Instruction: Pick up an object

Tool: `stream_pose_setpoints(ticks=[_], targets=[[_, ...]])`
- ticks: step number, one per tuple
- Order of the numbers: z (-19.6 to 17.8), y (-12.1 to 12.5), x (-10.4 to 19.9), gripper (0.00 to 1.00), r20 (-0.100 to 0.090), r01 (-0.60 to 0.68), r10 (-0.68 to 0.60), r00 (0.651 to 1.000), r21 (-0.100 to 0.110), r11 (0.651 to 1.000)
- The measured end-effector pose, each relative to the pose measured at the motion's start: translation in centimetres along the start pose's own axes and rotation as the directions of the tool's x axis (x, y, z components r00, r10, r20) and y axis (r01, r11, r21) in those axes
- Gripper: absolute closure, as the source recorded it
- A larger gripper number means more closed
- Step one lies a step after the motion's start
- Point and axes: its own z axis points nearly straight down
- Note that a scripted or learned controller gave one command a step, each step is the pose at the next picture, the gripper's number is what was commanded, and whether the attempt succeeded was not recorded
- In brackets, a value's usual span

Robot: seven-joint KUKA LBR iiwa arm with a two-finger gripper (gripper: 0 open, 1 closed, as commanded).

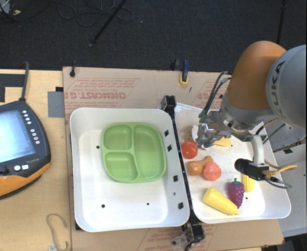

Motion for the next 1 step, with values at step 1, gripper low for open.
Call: stream_pose_setpoints(ticks=[1], targets=[[-1.95,0.13,-0.84,1.0,0.001,0.0,0.0,1.0,-0.005,1.0]])
